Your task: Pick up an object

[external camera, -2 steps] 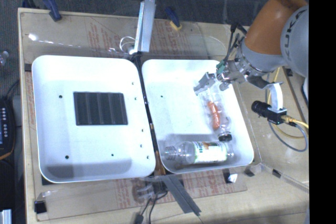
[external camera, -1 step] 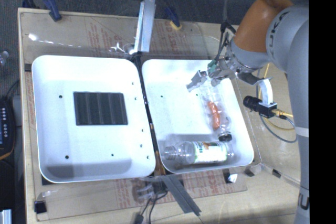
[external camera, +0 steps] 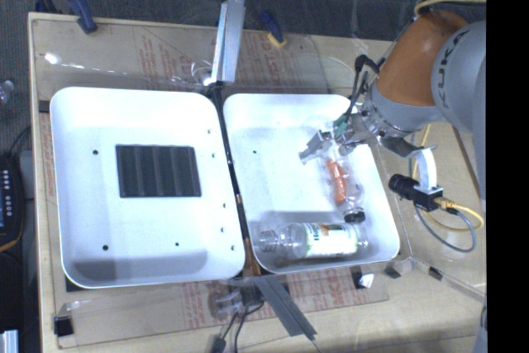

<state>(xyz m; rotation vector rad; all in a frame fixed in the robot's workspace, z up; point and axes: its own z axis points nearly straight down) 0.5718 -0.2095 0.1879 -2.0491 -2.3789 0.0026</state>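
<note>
While the tool point(external camera: 324, 146) is hovering spread and empty-fingered in the right bin point(external camera: 273, 120), an orange object point(external camera: 337, 180) is lying just below, a bottle point(external camera: 310, 240) beyond.

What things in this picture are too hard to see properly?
- The hand in the camera view: blurry and small, so what it is doing with the orange thing beneath it stays unclear.
- The orange thing: too small to say what it is.
- The clear bottle: label print too tiny to read.
- The arm: cut off by the picture's right side.
- The dark grid in the left bin: too dim to identify.
</note>
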